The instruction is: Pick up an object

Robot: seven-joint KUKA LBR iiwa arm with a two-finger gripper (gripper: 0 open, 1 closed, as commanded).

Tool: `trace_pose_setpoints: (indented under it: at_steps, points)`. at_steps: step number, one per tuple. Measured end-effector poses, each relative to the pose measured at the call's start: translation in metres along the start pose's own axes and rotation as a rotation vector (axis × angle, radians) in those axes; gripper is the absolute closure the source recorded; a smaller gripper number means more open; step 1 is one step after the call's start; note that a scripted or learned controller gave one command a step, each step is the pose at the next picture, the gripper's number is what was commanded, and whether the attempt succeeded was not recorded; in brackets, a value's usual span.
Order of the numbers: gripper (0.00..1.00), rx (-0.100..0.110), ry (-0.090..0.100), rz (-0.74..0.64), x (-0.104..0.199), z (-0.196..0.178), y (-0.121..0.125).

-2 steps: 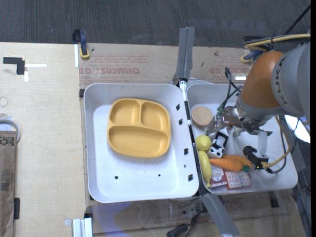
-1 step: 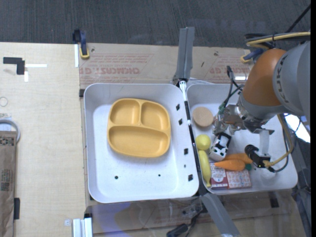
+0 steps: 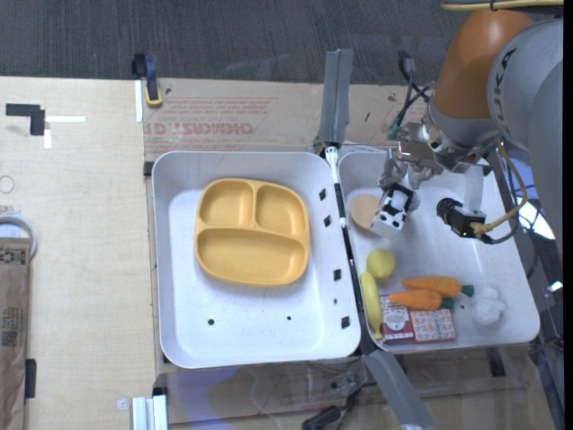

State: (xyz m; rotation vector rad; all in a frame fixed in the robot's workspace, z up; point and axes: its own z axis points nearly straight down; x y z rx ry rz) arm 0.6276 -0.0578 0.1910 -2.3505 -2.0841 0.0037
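The arm (image 3: 501, 61) is cut off by the frame's right edge at 2 o'clock, so its upper links cannot be followed. Below the wrist, the gripper (image 3: 394, 206) merges with a black-and-white patterned thing; whether that thing is clamped or merely underneath cannot be told. A tan disc (image 3: 363, 211) at 9 o'clock of the gripper is partly covered. The print on the flat box (image 3: 419, 322) is too small to read. A brown packet (image 3: 13, 303) at 8 o'clock of the desk (image 3: 72, 240) runs off the left edge.
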Motion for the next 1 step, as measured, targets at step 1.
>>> trace_pose_setpoints:
  at_steps: [1]
  points:
    - [1.00,0.001,0.000,0.180,0.0046,-0.0337,0.0103]
